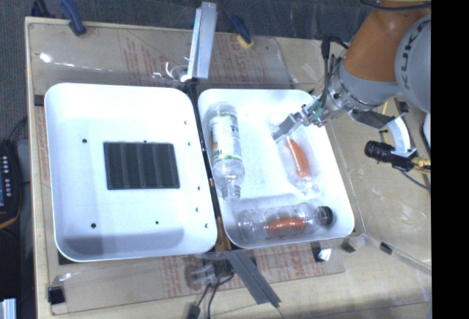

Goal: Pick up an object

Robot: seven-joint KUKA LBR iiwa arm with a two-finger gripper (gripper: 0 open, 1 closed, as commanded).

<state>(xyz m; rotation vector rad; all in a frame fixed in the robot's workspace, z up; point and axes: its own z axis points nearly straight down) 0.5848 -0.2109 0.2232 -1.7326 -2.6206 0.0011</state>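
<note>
Right bin (333, 171): three clear plastic bottles, one labelled (224, 152), two with orange contents (300, 160) (286, 221). Gripper (282, 130) angled low at bin's upper right; jaw state cannot be told.

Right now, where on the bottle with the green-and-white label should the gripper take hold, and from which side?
Probably across the labelled body of the bottle, coming straight down from above. It lies flat on its side along the right bin's left wall, so fingers should span its narrow width; the wall side looks tight.

R bin (333, 185) crowded w/ three bottles: one (224, 151) along L wall, one (286, 221) along front, one (299, 160) mid-right; narrow gap btwn.
</note>
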